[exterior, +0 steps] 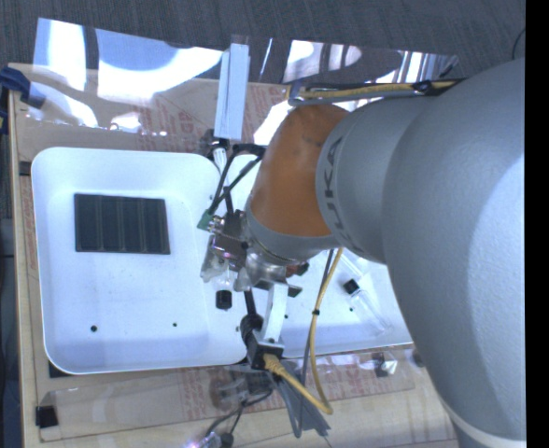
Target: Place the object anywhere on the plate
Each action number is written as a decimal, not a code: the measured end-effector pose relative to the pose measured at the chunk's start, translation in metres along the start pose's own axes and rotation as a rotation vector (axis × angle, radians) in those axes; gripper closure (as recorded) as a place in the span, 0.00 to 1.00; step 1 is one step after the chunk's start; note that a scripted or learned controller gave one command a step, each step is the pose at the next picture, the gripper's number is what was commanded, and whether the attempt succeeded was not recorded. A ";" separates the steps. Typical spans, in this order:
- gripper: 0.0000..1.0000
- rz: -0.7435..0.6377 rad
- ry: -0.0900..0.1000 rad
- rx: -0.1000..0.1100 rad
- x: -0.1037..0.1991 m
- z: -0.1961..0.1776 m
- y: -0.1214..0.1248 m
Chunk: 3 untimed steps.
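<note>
The plate (122,223) is a dark ribbed rectangle lying flat in the upper left part of the left white bin (60,287). My gripper (224,267) hangs over the seam between the two bins, well to the right of the plate and a little lower in the view. A small black piece (223,299) shows just below the gripper at the left bin's right edge; I cannot tell whether it is a loose object or part of the tool. The grey arm and its orange band (288,189) hide most of the right bin.
A strip of the right bin (368,320) shows under the arm, with a small dark item (351,287) in it. Cables and a yellow hose (298,390) trail from the wrist over the bench's front edge. Two tiny dark specks (94,328) lie in the left bin.
</note>
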<state>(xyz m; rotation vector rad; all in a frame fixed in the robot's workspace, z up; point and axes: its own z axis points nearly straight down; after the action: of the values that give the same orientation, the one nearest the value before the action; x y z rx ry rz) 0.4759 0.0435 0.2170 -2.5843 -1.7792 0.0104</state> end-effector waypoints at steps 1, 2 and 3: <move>1.00 0.372 0.000 0.001 0.069 0.125 -0.027; 1.00 0.255 0.002 -0.002 0.006 0.027 -0.002; 1.00 0.569 0.001 0.000 0.086 0.042 -0.034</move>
<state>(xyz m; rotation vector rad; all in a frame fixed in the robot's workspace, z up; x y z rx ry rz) 0.4750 0.1360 0.1754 -2.9811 -0.9833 0.0106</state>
